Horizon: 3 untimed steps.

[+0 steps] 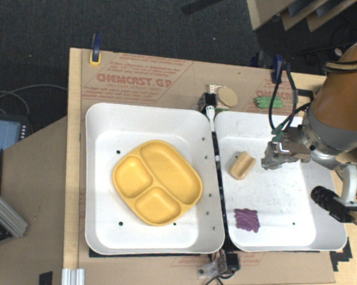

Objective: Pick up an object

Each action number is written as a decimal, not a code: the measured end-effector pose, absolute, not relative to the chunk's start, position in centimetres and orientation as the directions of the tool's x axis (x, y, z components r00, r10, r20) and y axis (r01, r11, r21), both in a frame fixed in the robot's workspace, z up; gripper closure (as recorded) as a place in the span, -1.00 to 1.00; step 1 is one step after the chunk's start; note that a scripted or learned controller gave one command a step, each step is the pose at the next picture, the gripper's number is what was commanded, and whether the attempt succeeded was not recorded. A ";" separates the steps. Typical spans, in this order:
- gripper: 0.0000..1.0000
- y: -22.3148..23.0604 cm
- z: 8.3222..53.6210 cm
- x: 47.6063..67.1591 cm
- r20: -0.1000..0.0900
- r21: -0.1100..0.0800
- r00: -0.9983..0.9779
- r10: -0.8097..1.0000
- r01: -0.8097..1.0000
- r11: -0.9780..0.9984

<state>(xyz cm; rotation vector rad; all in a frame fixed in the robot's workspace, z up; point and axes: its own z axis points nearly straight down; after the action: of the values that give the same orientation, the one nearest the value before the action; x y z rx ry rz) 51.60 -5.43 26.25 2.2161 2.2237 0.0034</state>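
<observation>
With finger state indiscernible, the gripper (277,160) hovered just right of the tan block (242,165), risking a descent that missed it.

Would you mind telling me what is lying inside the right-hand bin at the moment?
In the right bin lie a tan block and a purple piece. The claw hangs over it; whatever lies beneath the arm is hidden.

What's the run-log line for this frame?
gripper: over right bin, holding nothing | tan block: beside it | purple piece: right bin | yellow tray: left bin
</observation>
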 end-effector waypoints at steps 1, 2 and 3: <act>1.00 -5.1 25.9 52.7 -0.001 0.003 -0.001 1.000 1.000 0.001; 1.00 -5.8 25.6 52.9 -0.001 0.002 0.001 1.000 1.000 -0.001; 1.00 -5.4 25.1 53.8 -0.001 0.003 0.000 1.000 1.000 0.000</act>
<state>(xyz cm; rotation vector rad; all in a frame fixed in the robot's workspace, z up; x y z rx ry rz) 53.81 -5.44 25.13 2.2191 2.2200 0.0016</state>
